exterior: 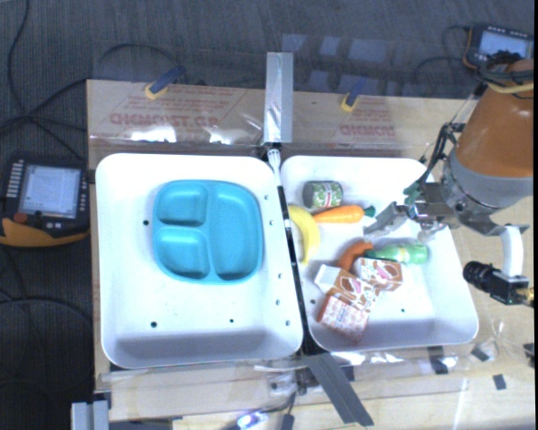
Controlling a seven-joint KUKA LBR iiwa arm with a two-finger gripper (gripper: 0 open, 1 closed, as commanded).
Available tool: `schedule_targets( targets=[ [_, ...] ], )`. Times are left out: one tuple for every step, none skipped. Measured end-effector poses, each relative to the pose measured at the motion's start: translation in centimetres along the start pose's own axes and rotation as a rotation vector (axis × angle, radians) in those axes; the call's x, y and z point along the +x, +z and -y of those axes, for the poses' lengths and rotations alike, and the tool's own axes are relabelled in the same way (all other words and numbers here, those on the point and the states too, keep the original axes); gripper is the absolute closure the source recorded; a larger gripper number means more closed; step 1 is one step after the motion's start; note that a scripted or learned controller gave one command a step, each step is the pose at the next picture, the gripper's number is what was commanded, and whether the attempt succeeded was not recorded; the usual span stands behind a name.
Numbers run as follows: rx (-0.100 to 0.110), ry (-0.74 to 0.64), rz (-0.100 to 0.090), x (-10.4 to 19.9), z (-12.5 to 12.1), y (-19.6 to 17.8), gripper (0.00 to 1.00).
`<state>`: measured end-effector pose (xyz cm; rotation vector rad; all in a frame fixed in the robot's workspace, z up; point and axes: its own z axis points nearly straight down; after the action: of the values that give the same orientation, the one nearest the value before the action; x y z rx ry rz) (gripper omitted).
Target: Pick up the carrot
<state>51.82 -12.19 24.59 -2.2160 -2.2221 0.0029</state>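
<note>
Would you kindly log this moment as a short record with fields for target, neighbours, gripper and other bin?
target: orange plastic carrot with green top, lying in the right white bin
neighbours: yellow banana at its left, small green can behind it
gripper: two-finger gripper hovers right of the carrot, nothing between its jaws
other bin: left white bin holds a blue divided plate

carrot (338, 213): smooth orange plastic
tray (206, 229): glossy blue plastic
bins (125, 330): smooth white plastic
counter (215, 119): pale wood
</note>
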Motion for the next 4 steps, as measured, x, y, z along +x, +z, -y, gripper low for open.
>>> schedule_targets(
  targets=[
    [0.002, 0.119, 0.000, 6.8, 1.4, 1.5, 0.00],
    [-0.015, -0.084, 0.004, 1.5, -4.4, 13.6, 0.00],
    [-0.009, -0.138, 0.005, 0.4, -13.4, 15.7, 0.00],
    [0.011, -0.214, -0.003, -5.1, -14.8, 15.9, 0.00]
  ],
)
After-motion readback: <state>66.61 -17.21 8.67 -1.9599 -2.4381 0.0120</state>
